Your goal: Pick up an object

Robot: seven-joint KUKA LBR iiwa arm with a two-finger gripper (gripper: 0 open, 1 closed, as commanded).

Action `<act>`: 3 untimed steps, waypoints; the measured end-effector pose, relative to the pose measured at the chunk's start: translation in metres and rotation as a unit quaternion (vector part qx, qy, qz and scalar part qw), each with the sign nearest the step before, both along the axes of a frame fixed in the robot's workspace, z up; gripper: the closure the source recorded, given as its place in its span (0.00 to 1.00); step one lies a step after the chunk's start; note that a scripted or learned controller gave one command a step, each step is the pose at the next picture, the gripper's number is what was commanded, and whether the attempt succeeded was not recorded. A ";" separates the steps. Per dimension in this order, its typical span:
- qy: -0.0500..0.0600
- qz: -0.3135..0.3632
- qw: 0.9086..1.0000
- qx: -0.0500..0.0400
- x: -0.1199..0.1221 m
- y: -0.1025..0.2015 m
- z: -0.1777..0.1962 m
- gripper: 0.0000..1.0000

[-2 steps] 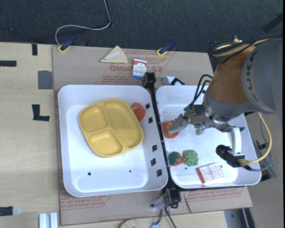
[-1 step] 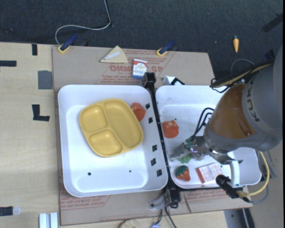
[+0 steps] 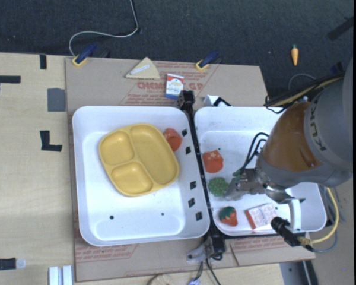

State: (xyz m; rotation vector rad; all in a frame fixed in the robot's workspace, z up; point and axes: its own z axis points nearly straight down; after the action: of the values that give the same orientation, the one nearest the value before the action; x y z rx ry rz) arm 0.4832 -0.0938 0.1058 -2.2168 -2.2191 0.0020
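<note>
1. Nothing looks lifted yet: every object I can see rests on a bin floor, so I judge the pick is not done. The gripper (image 3: 242, 180) sits low inside the right bin (image 3: 237, 123), just beside the green broccoli-like piece (image 3: 218, 186).
2. I cannot tell from this slanted view whether the claw is spread or pressed together; the wrist hides it, and no object is visibly pinched.
3. What is left, as I judge it: closing on 1 object and raising it clear of the bin.
4. The right bin holds 4 things: a red tomato-like piece (image 3: 213, 161) near its left wall, the green piece just below it, a red strawberry-like piece (image 3: 228, 216) near the front-left corner, and a small red-and-white packet (image 3: 260, 216) along the front edge.
5. The left bin (image 3: 83, 177) holds a yellow 3-compartment tray (image 3: 139, 158) and a red-orange ball (image 3: 173, 139) touching the tray's right rim, near the bin's right wall.
</note>
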 end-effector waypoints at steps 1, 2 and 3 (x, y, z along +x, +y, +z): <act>0.000 0.000 1.000 0.000 0.000 0.000 0.000 0.00; -0.005 0.000 1.000 -0.002 0.088 -0.011 -0.019 0.00; -0.001 0.000 1.000 -0.002 0.177 -0.009 -0.020 0.00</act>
State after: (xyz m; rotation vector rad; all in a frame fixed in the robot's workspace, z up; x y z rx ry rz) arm 0.6606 -0.1025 0.0856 -2.2203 -2.2228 0.0039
